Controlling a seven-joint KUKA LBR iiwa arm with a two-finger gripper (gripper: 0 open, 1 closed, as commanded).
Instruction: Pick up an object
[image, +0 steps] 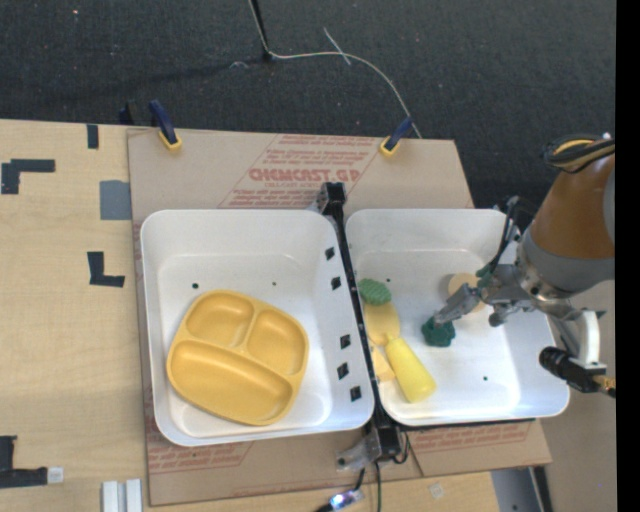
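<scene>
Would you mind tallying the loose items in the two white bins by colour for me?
Yellow: 2, the divided plate in the left bin and the brush.
Green: 2, a light green piece and a dark green object.
Tan: 1, a round object.
Total: 5

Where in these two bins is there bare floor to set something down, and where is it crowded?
Left bin: a bare strip along its far wall, behind the yellow divided plate. Right bin: bare at the far side, and at the near right corner. Crowded along the divider, where the green piece and yellow bottle lie, and mid-bin around the tool and dark green object.
</scene>
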